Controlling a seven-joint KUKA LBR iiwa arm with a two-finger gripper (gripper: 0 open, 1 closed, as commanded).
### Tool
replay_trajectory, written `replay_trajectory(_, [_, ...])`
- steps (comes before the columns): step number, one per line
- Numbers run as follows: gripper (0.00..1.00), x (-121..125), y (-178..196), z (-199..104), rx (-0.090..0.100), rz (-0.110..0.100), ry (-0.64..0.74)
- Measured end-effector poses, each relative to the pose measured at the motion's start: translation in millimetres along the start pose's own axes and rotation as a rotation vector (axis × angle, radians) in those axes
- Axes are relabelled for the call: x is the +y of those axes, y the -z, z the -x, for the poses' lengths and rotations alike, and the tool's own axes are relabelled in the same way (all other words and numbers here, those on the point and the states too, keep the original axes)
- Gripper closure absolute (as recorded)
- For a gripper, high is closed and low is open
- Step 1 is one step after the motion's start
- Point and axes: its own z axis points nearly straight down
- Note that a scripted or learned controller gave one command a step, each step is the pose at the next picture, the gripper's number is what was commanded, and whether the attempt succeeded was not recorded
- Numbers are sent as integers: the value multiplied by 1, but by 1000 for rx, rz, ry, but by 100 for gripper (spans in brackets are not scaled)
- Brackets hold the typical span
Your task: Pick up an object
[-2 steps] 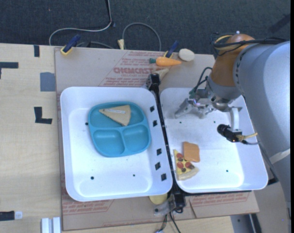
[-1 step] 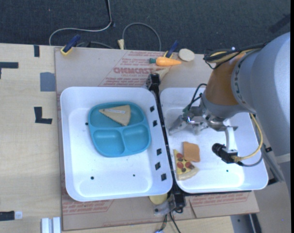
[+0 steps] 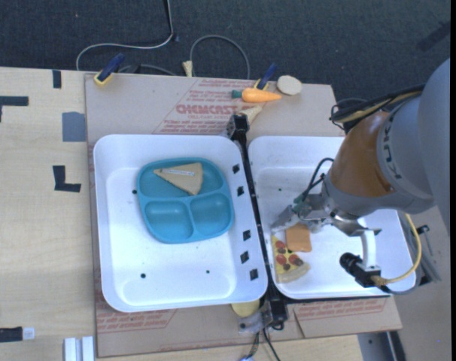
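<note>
In the right bin (image 3: 378,277) an orange-brown square toy piece (image 3: 299,239) lies near the front left, and a toy pizza slice (image 3: 290,265) rests just in front of it. My gripper (image 3: 305,213) hangs low over the bin, directly behind and slightly above the orange-brown piece. The grey arm with its orange band (image 3: 363,164) covers the bin's right half. The left bin (image 3: 115,201) holds a blue divided plate (image 3: 186,201), with a tan wedge (image 3: 181,177) in its back compartment.
A black divider with clips (image 3: 247,201) runs between the bins. On the cardboard behind them lie a toy carrot (image 3: 259,95) and a beige round piece (image 3: 289,85). A yellowish object (image 3: 246,307) sits at the front edge. Cables loop at the back.
</note>
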Motion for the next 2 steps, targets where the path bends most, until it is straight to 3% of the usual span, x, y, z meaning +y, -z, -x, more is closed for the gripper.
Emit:
replay_trajectory(1, [100, 2, 10, 2, -3, 0, -1])
replay_trajectory(2, [100, 33, 102, -70, 4, 0, 10])
